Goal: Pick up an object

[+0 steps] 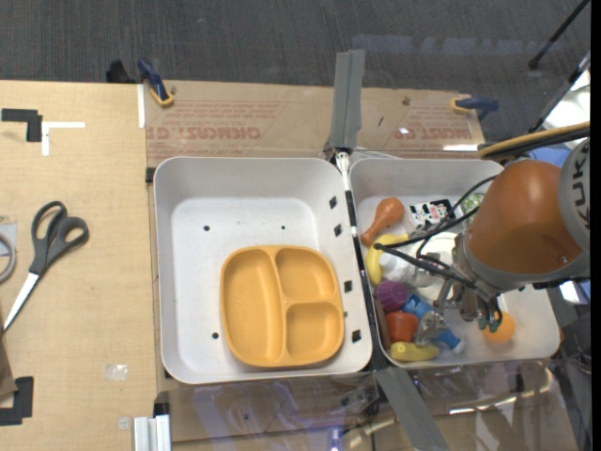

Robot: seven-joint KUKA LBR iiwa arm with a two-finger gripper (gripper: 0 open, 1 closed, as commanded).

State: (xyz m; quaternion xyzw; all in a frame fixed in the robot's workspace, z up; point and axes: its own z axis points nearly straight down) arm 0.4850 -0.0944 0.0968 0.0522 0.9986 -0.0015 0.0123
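The gripper (pixel 434 327) is lowered over the toys (pixel 404 318) heaped against the right bin's (pixel 526 346) left wall — whether anything is pinched cannot be told. A yellow divided plate (pixel 282 303) is seen toward the left bin's (pixel 188 252) near edge.

Fixed overhead cam, slanted down on both bins (pixel 169 280)

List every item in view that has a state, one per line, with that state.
Yellow divided tray: upright in the left bin, compartments bare.
Scissors: on the bench, blades closed.
Toys: heaped loose in the right bin.
Pincer: low over the toy heap; grip unclear.
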